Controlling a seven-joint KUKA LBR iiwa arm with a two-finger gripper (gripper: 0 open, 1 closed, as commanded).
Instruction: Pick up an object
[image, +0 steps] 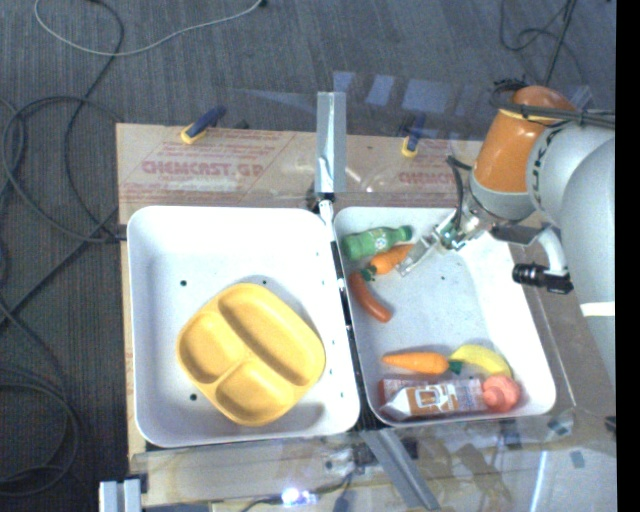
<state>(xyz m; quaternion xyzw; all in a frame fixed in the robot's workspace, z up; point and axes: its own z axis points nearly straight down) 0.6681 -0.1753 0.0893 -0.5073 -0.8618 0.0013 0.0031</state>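
Observation:
My gripper (420, 254) hangs low over the back of the right bin (470, 300), reaching in from the upper right. Its tip is just right of a small orange carrot (388, 262) and close to a green bottle (372, 241) lying at the bin's back left. A red sausage (369, 297) lies below those two. At the bin's front are another carrot (415, 362), a yellow banana (481, 358), a brown-and-white carton (430, 398) and a pink-red fruit (502, 393).
The left bin (160, 270) holds a yellow divided plate (252, 352). A metal post (327, 140) stands behind the wall between the bins. The grey arm with its orange band (510, 150) fills the upper right.

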